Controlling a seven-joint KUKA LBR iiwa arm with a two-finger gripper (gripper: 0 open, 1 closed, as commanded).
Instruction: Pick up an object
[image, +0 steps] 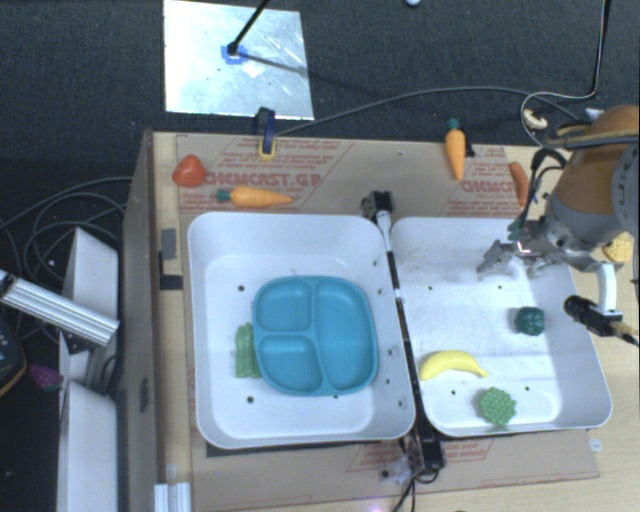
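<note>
Gripper sits at the upper right of the right bin, low over the bin floor. Its two fingers splay apart, one tip toward the left, one toward the lower right; nothing lies between them, so the jaws stand wide and bare.

Candidate objects, all in the lower half of the right bin: dark teal ball just below the gripper, apart from it; yellow banana toward the bin's middle bottom; bumpy green fruit near the lower rim. None is lifted or touched.

Progress, as judged: no grasp made. Left to do: bring the fingers over one object, close, lift. The teal ball looks the nearest target.

Left bin holds a blue divided plate with a green piece against its left edge.

Surface and room: both bins rest on a cardboard sheet on the bench. On the cardboard above the bins lie a tomato-like red piece, an orange carrot, and a second carrot at upper right. Dark carpet surrounds; cables trail at the left, a shiny foil square lies at the top.
</note>
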